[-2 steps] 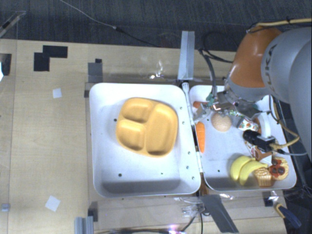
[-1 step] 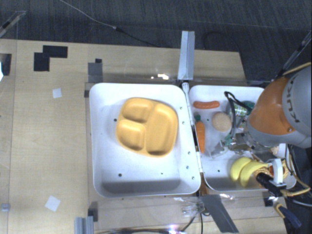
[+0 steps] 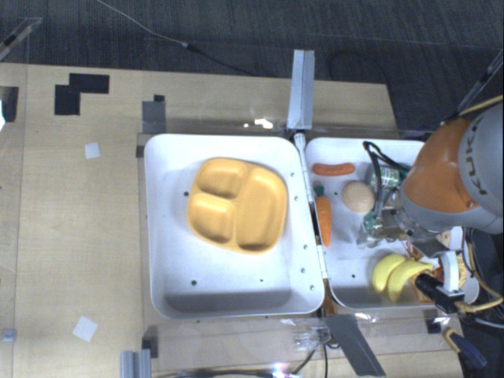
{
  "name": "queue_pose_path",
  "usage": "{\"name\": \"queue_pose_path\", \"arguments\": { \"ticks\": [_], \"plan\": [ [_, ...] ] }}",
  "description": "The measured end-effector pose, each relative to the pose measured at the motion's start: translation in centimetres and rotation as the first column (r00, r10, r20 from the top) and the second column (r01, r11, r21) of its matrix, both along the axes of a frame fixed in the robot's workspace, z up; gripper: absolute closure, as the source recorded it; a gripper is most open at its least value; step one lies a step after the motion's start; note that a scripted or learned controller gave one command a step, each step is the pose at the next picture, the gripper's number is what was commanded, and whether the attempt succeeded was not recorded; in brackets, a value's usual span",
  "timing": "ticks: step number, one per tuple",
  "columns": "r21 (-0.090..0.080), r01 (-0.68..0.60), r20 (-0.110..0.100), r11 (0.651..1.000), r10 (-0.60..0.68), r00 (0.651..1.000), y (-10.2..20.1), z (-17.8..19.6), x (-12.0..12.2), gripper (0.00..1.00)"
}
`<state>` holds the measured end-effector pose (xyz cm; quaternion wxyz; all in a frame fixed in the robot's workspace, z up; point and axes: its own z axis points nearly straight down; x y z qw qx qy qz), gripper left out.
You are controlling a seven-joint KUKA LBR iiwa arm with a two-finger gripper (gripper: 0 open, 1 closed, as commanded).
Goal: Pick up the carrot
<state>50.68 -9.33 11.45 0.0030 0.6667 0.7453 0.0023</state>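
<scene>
Two white bins sit side by side on the counter (image 3: pixel 71 235). Left bin (image 3: pixel 165 227), centre frame: yellow three-compartment tray (image 3: pixel 236 205). Right bin (image 3: pixel 346 278): carrot (image 3: pixel 323 220) lies lengthwise against the left wall, green top up-frame. Up-right of it, sausage (image 3: pixel 333 168); beige egg-shaped item (image 3: pixel 357 196) just below. Bananas (image 3: pixel 400 276) at lower right. Pincer (image 3: pixel 381 225) hangs right of the carrot, apart from it; open or clenched, cannot tell. Arm (image 3: pixel 449 176) enters from frame right.

Two smooth white plastic bins (image 3: pixel 157 235) sit on a pale matt wooden bench (image 3: pixel 71 235). A yellow sectioned tray (image 3: pixel 236 203) looks like matt plastic. The carrot (image 3: pixel 323 220) appears smooth, slightly glossy orange plastic.
</scene>
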Motion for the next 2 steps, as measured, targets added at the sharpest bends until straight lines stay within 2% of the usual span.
{"name": "queue_pose_path", "arguments": {
  "ticks": [1,2],
  "plan": [
    [0.000,-0.108,-0.003,0.994,0.108,0.994,0.5,-1.6,2.7,1.00],
    [-0.008,-0.342,0.010,0.940,0.342,0.940,-3.4,-2.4,1.0,1.00]
  ]
}}
